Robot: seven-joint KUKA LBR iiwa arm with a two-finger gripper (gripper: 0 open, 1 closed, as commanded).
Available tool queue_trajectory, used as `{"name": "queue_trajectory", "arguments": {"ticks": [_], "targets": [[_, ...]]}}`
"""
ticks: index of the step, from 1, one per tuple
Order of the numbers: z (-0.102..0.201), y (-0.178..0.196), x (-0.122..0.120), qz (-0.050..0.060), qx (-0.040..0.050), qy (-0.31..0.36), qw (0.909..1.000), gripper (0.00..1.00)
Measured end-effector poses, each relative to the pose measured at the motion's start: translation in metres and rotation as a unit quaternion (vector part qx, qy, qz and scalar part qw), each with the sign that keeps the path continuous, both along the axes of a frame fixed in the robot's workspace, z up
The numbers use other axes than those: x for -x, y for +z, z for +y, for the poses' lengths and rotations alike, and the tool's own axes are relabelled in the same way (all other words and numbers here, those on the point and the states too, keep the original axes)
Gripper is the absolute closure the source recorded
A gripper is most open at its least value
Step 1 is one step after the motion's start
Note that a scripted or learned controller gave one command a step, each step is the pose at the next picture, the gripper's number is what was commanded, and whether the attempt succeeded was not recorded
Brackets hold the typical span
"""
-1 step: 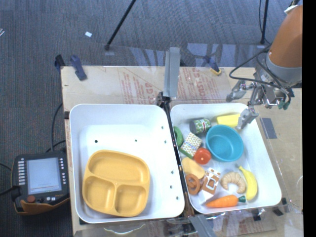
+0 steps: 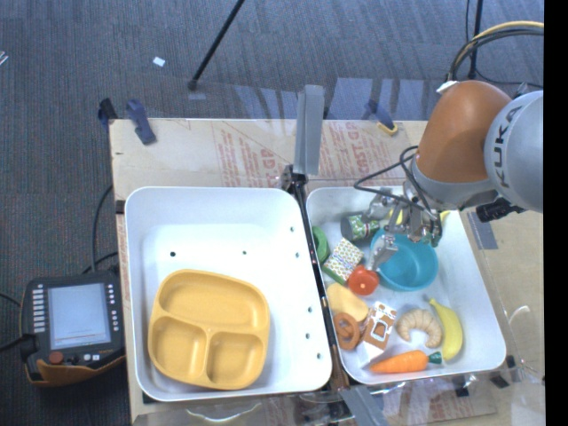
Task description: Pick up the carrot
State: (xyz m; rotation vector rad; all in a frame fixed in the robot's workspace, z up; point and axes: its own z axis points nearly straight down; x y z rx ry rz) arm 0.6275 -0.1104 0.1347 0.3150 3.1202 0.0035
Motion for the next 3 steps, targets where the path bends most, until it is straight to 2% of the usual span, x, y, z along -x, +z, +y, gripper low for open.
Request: {"name": "queue_trajectory", "arguments": {"ticks": [1, 2, 3], "targets": [[0.030, -0.047, 0.093, 0.006, -0.0003, 0.047, 0.9989, 0.00], [-0.004, -0.048, 0.150, 0.004, 0.0005, 0.130, 0.9916, 0.00], [-0.020, -0.047, 0.144, 0.001, 0.0008, 0.328, 0.9448, 0.00]]}}
